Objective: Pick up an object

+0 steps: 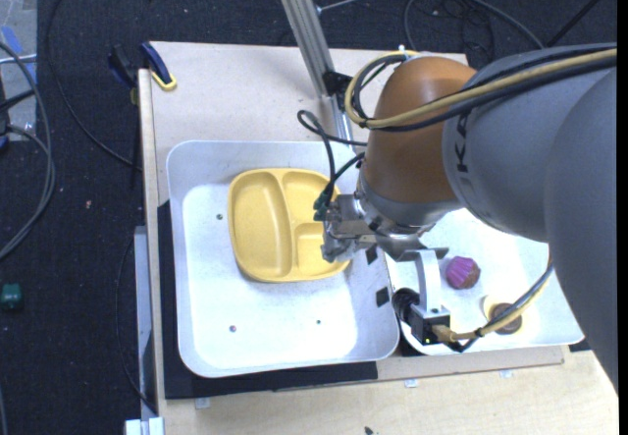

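Arm (510,148) reaches in from the right of the camera view, its grey body and orange band (417,119) covering the join between the two white bins. Gripper (339,232) sits low at the right rim of the yellow divided tray (275,225), over the tray's small right-hand compartment; whether it is touching the rim I cannot tell. The wrist hides the gripper's working end, so its state is undetermined and nothing can be seen held. The tray lies flat in the left bin (265,325), directly left of the gripper, with one long compartment on the side far from the gripper and smaller ones on the near side. A purple object (462,272), small and rounded, lies in the right bin (549,325), right of the gripper and slightly nearer the camera, well apart from it. A brownish round item (505,318) rests further right and nearer, close to that bin's front rim; too small to identify. Black-and-white hardware (424,310) hangs below the wrist, between gripper and purple object. Yellow and black cables (392,70) loop over the orange band. Partial dark lettering, reading "K", shows on the grey arm casing beside the band; the rest is cut off. Both bins sit on the pale worktop (226,89); a blue-and-yellow clip (157,65) lies at its far left corner, well away from the gripper.
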You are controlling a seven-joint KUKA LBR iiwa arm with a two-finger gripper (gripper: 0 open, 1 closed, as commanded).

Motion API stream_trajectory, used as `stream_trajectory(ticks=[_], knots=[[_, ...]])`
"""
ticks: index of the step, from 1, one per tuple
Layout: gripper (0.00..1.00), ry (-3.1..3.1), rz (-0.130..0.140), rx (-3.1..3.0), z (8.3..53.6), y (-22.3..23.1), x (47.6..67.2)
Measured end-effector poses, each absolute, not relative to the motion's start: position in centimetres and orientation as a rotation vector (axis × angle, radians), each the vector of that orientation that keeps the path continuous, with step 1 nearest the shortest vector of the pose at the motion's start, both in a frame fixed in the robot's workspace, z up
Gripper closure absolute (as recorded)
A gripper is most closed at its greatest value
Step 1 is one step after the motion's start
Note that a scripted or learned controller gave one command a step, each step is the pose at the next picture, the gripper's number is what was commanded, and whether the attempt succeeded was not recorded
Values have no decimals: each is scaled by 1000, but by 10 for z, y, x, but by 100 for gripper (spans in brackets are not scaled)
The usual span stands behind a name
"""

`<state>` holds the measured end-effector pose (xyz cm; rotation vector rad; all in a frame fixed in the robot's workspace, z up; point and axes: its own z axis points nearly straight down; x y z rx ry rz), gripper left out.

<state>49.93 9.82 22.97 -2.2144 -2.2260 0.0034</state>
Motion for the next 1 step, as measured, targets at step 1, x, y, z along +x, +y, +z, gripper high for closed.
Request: stream_trajectory(ticks=[1], knots=[[0,-2223,2,-2218,230,97,500]])
